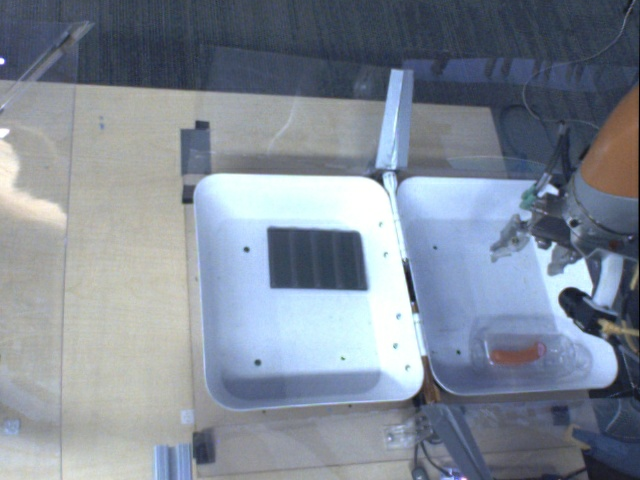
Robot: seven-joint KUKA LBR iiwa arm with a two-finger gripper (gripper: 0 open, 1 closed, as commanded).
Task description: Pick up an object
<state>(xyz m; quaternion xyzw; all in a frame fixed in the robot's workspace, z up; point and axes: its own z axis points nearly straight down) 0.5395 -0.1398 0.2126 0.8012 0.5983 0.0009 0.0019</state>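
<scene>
Two shallow white bins sit side by side on a pale wooden bench (110,298). The left bin (225,268) fills the middle of the frame and carries a dark ribbed rectangular panel (317,259) on its floor. The right bin (450,268) lies at the centre right.

In the lower right corner of the right bin lies a clear plastic container (530,351), on its side as far as the glare allows one to judge, with an orange-red object (516,354) inside it.

The arm enters at the right edge of the frame, its orange band (615,158) showing above the grey wrist. The gripper (530,240) hangs over the upper right part of the right bin, its two fingers spread apart with nothing between them, well above the container in the picture and apart from it.
</scene>
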